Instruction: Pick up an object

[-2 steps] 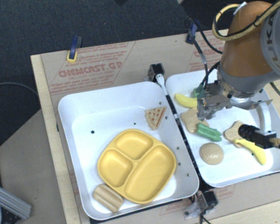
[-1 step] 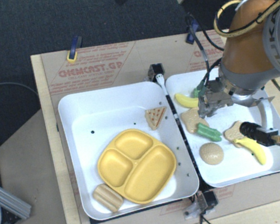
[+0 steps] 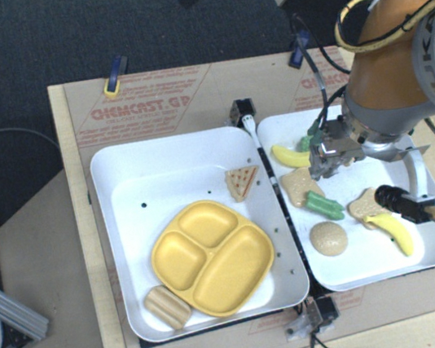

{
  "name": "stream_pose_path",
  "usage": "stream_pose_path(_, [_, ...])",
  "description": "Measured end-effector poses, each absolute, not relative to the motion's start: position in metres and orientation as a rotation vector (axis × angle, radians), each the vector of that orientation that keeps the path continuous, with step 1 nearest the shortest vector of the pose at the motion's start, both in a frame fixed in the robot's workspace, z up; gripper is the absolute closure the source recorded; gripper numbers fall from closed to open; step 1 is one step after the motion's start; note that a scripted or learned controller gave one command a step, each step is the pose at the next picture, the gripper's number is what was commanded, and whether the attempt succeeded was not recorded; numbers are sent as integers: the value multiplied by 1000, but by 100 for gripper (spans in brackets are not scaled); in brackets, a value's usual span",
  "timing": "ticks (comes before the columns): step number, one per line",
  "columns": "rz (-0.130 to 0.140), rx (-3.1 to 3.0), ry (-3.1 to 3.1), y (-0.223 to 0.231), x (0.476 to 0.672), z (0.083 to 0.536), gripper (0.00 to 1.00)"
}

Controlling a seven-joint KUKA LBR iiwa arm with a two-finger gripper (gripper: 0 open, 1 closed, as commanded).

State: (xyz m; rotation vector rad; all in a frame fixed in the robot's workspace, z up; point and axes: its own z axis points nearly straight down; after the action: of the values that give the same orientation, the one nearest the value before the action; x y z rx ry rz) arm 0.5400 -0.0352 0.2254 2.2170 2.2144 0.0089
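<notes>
Two white bins sit side by side on the counter (image 3: pixel 87 232). The arm (image 3: pixel 385 66) comes in from 3 o'clock and hangs over the right bin (image 3: pixel 365 266), with its pincer (image 3: pixel 327 163) low over that bin's 11 o'clock part. Whether the pincer is wide or narrow cannot be told, and nothing can be seen gripped in it. Just beside it at 9 o'clock lies a banana (image 3: pixel 289 156), with a small green piece (image 3: pixel 305 143) at the banana's right end, close against the pincer. At 7 o'clock from the pincer is a tan cracker (image 3: pixel 298 187), and a green pod (image 3: pixel 323 207) lies touching its lower edge. A round bun (image 3: pixel 328 239) sits at the bin's 7 o'clock, near the pod but apart from it. A bread slice (image 3: pixel 361 207) rests near the bin's middle, and a second banana (image 3: pixel 398 231) lies just beside it toward 4 o'clock. In the left bin (image 3: pixel 144 181), a yellow divided plate (image 3: pixel 211 257) takes up the middle and the 5 o'clock part. A waffle wedge (image 3: pixel 242 181) lies at 2 o'clock, near the plate's rim. A tan roll (image 3: pixel 167 307) sits at 7 o'clock, touching the plate.
</notes>
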Motion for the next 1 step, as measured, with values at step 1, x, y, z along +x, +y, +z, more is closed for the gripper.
stream_pose_path(1, [-6,2222,2234,27,503,182,100])
